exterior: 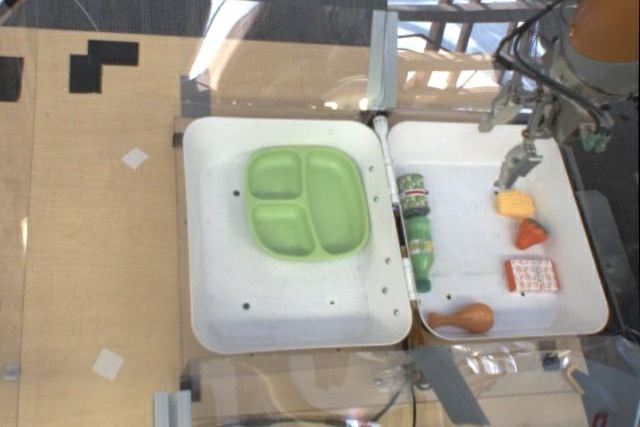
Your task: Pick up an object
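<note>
Two shallow white plastic bins are seen side by side. The left bin (215,315) bears one light-green three-compartment plastic tray (305,202), set near its centre with every compartment bare, probably as a drop place.

The right bin (465,215) bears five loose items, all candidates for picking:
- One green plastic bottle with a printed label (415,230), lying lengthwise against the bin's 9 o'clock wall, cap end toward 6 o'clock; judged to have rolled there and come to rest.
- One yellow wedge-shaped toy block (516,204), toward 2 o'clock.
- One red toy strawberry or pepper (531,234), just beside the yellow block on its 5 o'clock side.
- One small red-and-white patterned box (531,276), at 4 o'clock, lying flat.
- One brown pear-shaped toy (463,318), lying on its side along the 6 o'clock wall.

One grey arm with an orange band (605,10) is seen entering from 2 o'clock. Its two-finger gripper (519,163) hangs just above the yellow block, at that block's 12 o'clock side, judged to be lined up for a descent upon it. Nothing is seen between the fingers; whether they are spread or closed cannot be told.
</note>
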Action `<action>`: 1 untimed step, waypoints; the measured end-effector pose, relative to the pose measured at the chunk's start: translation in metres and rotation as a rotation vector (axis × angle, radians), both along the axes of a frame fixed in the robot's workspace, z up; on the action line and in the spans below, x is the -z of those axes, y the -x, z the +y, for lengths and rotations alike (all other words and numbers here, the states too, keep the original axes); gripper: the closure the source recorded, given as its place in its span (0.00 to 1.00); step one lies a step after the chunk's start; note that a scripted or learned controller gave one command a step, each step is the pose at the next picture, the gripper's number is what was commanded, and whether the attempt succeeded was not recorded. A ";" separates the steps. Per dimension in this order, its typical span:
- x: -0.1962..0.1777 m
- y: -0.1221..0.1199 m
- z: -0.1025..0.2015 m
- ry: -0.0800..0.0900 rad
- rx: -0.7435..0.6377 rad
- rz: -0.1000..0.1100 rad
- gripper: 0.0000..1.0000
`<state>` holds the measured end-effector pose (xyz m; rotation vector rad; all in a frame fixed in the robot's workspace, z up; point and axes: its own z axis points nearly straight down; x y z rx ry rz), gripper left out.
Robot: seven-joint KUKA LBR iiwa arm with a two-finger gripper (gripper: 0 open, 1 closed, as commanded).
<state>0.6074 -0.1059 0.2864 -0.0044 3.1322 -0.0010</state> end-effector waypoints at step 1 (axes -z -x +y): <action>0.084 0.069 -0.078 0.001 0.051 0.008 0.00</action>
